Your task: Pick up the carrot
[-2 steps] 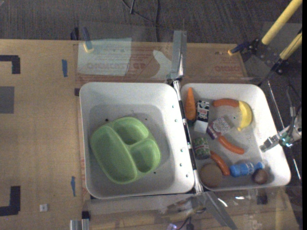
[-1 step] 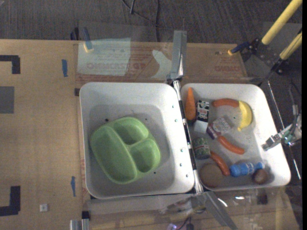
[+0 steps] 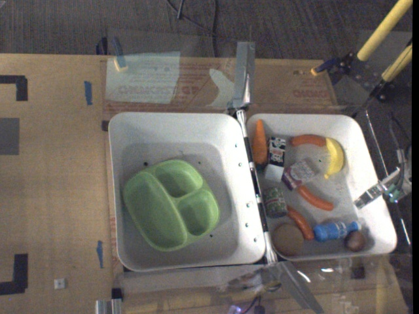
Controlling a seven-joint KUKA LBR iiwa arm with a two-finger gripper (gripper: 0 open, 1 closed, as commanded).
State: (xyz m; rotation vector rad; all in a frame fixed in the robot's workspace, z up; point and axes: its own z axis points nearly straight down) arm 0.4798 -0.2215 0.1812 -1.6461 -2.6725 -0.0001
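Plainly, the carrot lay upright along the left wall of the right bin, near its upper corner, its narrow tip pointing up, just beside a small black-and-white carton. The gripper sat at the right rim of that same bin, well apart from the carrot, with nothing between it and the bin wall that could be made out; whether it was released or clenched could not be told. Around the bin lay a banana, several orange sausage-like pieces, a blue bottle, a green can and a brown round item. The left bin held a green divided plate.
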